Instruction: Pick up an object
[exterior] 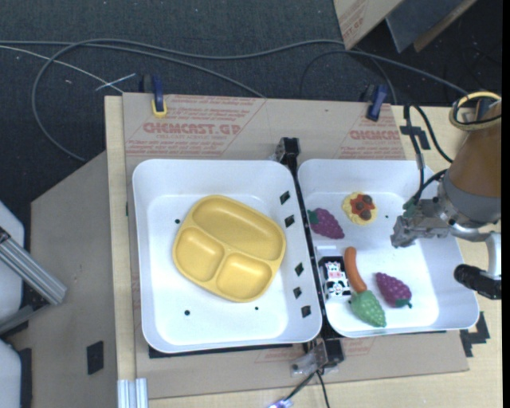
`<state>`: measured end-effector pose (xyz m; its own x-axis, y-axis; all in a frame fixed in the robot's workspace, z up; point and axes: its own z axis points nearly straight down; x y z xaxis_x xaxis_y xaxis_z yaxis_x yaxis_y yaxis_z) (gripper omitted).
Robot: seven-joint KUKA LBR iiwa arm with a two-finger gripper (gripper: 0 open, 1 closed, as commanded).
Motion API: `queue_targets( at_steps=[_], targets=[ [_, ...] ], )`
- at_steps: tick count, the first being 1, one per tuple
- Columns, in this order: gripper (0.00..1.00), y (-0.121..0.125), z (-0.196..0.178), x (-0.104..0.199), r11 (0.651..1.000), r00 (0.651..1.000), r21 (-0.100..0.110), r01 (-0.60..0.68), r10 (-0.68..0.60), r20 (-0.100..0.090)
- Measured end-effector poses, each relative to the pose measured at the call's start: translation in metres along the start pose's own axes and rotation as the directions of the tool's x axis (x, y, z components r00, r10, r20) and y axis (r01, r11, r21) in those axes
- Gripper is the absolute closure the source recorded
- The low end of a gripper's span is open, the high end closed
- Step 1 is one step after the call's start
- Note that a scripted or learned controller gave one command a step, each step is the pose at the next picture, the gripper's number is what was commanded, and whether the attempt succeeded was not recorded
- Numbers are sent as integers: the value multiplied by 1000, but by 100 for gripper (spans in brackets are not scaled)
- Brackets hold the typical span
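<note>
End effector [404, 232] hung over bare bin floor [430, 263], finger state unreadable (blurred). Tart [359, 207] lay just beyond it; descending here would likely grab nothing.

Behind your two bins you had a brown board [239, 119] held by blue clamps [158, 94], loose cables [72, 68] on dark carpet [199, 32], and a cardboard box [362, 17] at top.
</note>
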<state>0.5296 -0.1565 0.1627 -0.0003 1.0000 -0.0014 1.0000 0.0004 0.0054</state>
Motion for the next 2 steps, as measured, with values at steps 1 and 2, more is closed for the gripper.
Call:
queue_targets(
  at_steps=[1,2],
  targets=[
    [100,-9,-55,0,1000,1000,-1,0,0,0],
    [100,-7,-97,0,1000,1000,0,1,-1,0]
  ],
)
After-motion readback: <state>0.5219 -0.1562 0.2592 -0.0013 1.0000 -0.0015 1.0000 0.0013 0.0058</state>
